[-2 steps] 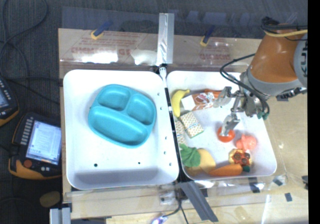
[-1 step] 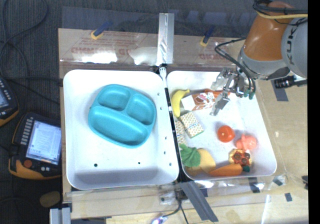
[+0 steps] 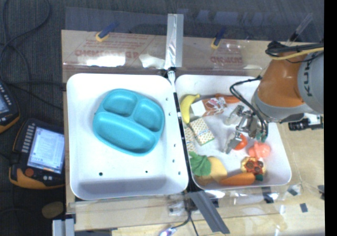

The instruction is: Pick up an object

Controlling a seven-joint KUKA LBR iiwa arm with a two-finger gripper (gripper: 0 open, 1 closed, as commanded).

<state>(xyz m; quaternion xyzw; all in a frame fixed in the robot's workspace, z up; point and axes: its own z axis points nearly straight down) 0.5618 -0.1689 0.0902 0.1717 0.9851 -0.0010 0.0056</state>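
Arm: reaching in from the right, orange band over the right bin (image 3: 284,177); gripper (image 3: 239,136) low among the toys
Jaws: cannot tell whether spread or pressed together; too small and cluttered
Nearest toy: an orange-red piece (image 3: 240,144) just beside the fingertips; contact unclear
Right bin: banana (image 3: 185,106) at the left wall; carrot (image 3: 238,179) along the near edge
Left bin (image 3: 79,177): blue divided plate (image 3: 128,120) lying in its middle

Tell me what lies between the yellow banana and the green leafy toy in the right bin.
In the camera view, a checkered cracker-like box lies between the yellow banana and the green leafy toy.
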